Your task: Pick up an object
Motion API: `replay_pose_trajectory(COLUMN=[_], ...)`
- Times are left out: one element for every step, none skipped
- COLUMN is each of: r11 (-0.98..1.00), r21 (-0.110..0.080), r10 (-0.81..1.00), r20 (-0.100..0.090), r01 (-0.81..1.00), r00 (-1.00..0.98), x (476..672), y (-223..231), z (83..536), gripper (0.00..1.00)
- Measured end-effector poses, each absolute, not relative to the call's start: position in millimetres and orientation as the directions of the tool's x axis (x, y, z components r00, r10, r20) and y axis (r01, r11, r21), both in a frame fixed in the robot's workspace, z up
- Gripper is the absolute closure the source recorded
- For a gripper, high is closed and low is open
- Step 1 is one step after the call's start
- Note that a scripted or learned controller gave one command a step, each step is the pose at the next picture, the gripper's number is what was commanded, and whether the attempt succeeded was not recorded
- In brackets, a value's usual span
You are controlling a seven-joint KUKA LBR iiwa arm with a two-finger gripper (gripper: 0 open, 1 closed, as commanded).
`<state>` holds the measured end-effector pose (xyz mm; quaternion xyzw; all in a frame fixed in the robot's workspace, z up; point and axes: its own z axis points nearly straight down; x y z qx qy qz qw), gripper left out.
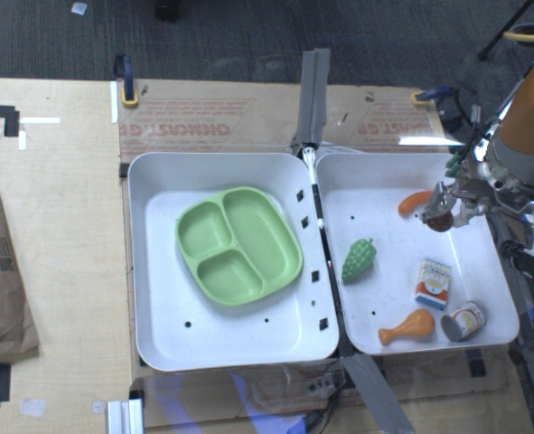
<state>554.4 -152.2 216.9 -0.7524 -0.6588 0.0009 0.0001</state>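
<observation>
Nearest the lens, an orange drumstick [407, 326] is seen well below the gripper [438, 215], whose opening cannot be told.

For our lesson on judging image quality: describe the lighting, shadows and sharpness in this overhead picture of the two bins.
Camera view: light is even and soft, with no harsh glare on the white bins; the green plate casts only a faint shadow; the green grapes and small carton are fairly sharp; the claw at the right looks dark and slightly blurred, so its details are hard to read.
</observation>
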Motion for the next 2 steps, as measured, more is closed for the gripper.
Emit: replay_pose_trajectory(r11=[-0.272,-0.228], r21=[-0.005,-0.001], r10=[0.962,0.974], r20=[-0.001,-0.002], r01=[0.962,0.974], r00=[0.272,0.228], x=[560.2,602.4], y=[-146.5,-118.6], z=[145.8,209.2], gripper=[1.00,1.00])
